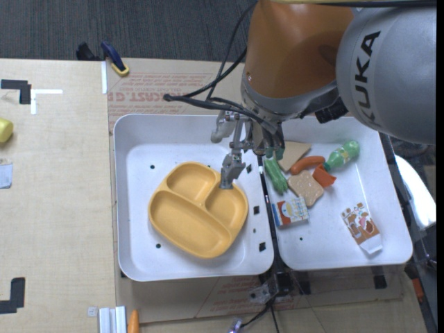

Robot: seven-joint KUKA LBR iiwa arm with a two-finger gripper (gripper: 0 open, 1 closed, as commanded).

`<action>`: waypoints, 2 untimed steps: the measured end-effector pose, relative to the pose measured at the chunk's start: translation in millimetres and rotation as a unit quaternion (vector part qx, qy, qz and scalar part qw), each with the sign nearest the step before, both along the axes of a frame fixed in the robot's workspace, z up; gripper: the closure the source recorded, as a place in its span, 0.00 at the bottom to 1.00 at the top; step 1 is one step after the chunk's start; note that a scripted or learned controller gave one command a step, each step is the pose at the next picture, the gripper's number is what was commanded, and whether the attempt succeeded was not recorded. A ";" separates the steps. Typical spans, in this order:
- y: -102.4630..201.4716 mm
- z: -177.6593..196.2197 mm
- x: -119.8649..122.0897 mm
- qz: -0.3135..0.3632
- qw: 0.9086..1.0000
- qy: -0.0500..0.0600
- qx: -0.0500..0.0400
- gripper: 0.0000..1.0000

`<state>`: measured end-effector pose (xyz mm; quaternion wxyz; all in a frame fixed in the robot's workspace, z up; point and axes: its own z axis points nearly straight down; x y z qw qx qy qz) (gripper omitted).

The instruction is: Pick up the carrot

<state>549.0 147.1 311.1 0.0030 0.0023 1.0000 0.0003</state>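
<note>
The carrot (307, 164), a short orange stick, lies in the right bin (388, 248) near its back left, apparently joined to the green leafy end (343, 154) to its right. My gripper (230, 175) hangs over the left bin (132, 241), just above the back rim of the yellow divided plate (200, 210). It is well to the left of the carrot and the bins' shared wall lies between them. Nothing shows in the gripper.
Around the carrot lie a green vegetable (275, 174), a tan bread slice (306, 188), a red-orange piece (323, 177), a small blue-and-white box (290, 212) and a white packet (361, 227). A blue-yellow clip (114, 57) lies on the bench behind the bins.
</note>
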 end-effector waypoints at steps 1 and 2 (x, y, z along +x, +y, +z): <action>21.6 -124.8 -21.2 0.034 0.999 0.003 0.000 0.00; 82.1 -218.4 -55.6 0.022 1.000 0.002 0.000 0.00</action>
